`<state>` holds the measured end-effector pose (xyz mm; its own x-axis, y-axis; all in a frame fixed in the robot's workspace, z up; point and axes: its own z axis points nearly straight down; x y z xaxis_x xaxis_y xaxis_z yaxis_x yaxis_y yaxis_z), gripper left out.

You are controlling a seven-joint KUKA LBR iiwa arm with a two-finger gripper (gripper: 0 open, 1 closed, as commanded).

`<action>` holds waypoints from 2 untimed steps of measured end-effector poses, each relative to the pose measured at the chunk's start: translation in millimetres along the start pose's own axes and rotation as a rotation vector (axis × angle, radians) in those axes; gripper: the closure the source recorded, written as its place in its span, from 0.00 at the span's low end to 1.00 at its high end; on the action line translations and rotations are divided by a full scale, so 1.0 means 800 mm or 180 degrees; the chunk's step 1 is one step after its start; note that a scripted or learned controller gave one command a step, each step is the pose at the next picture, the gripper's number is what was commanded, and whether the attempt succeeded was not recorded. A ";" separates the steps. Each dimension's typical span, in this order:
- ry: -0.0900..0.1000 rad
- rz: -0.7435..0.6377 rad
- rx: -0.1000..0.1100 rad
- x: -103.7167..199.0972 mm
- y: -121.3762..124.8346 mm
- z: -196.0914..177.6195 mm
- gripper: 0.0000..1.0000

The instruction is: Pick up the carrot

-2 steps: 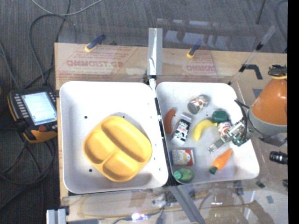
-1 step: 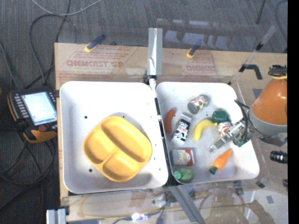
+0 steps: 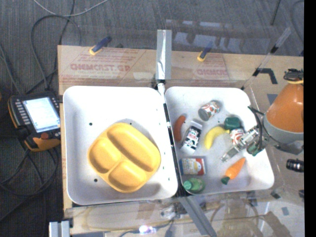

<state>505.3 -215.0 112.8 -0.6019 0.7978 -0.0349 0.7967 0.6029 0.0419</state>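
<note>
- We see the carrot (image 3: pixel 233 170) lying in the right bin (image 3: pixel 261 179), near its front right corner. Its long axis runs diagonally, green top towards the front left, orange tip towards the back right.
- The gripper (image 3: pixel 230 155) hangs just above and beside the carrot; we honestly can't tell how it's set, and nothing shows between it.
- Same bin also has a banana (image 3: pixel 213 135), a can (image 3: pixel 209 109), a small carton (image 3: pixel 192 137), a sausage (image 3: pixel 179 126), a flat packet (image 3: pixel 193 166) and a green thing (image 3: pixel 193 185).
- Left bin (image 3: pixel 79 107) holds a yellow divided tray (image 3: pixel 124 156).
</note>
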 end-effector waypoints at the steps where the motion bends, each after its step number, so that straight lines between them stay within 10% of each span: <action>1: -0.0003 -0.0055 0.0000 0.000 0.000 0.000 0.00; 2: 0.0001 -0.0137 0.0005 -0.004 0.002 0.000 0.00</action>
<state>508.4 -216.6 112.5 -0.6356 0.7712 -0.0363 0.7702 0.6366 0.0389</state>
